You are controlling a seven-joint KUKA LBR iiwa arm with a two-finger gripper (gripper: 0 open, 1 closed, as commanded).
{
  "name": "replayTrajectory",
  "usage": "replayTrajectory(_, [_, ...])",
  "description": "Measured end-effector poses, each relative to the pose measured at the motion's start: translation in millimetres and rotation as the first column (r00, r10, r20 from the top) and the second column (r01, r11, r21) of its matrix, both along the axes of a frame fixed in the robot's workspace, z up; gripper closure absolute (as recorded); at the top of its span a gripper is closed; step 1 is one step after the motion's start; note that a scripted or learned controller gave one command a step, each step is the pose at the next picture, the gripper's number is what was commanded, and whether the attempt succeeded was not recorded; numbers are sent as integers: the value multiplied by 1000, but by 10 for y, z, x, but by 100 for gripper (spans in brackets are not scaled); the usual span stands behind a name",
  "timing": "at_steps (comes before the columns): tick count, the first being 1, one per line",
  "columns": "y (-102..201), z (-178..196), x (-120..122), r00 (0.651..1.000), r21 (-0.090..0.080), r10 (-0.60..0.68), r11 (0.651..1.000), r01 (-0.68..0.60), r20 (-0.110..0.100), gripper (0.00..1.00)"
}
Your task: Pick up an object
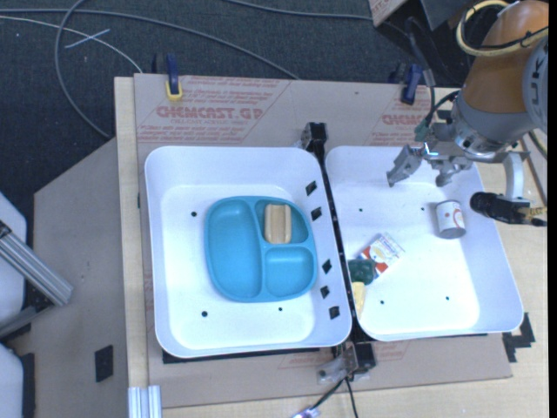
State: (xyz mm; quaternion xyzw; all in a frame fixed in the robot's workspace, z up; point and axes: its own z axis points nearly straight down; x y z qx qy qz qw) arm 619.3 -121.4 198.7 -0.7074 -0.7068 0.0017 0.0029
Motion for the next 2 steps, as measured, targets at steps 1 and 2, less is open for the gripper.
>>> replayTrajectory(1, [-45,-448,36,1000,0,0,1000,0,0,0])
replayTrajectory(2, [-78,-879,22,1000,0,1,1000,-1,0,0])
